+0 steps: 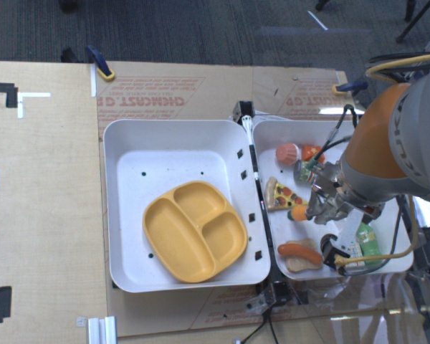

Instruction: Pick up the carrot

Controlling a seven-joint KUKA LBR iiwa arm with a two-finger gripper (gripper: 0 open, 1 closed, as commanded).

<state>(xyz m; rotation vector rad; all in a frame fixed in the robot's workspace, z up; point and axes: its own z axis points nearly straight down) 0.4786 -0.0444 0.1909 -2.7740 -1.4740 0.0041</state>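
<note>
Two white bins sat on cardboard printed with reversed red lettering, too blurred to read; the left bin (122,192) held a yellow tray (193,229). In the right bin (272,131), the carrot (298,212) lay beside a pizza slice (279,194), touching the gripper (319,209), whose jaw state could not be told.
</note>
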